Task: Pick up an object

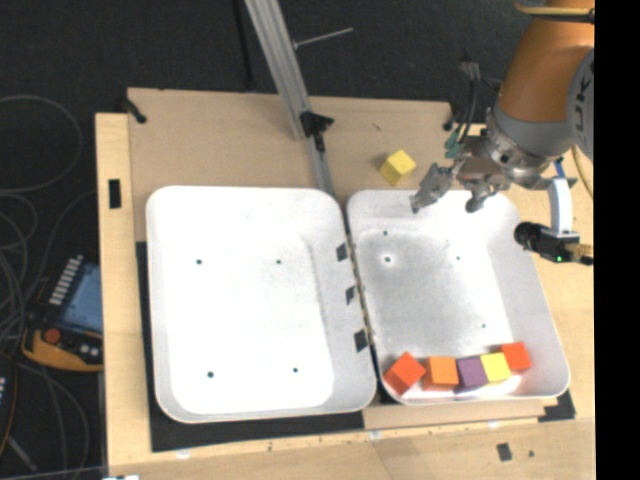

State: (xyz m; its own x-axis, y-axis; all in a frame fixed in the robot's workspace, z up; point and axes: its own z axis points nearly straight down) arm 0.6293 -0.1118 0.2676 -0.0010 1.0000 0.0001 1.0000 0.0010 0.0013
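Along the right bin's (520, 268) near wall, five blocks (458, 370).

2 shallow white plastic bins (245, 298); row of small cubes: red-orange cube (405, 371), orange cube (442, 370), purple cube (470, 372), yellow cube (496, 367), red cube (516, 356); lone yellow cube (398, 166) on tan wooden bench (200, 138).
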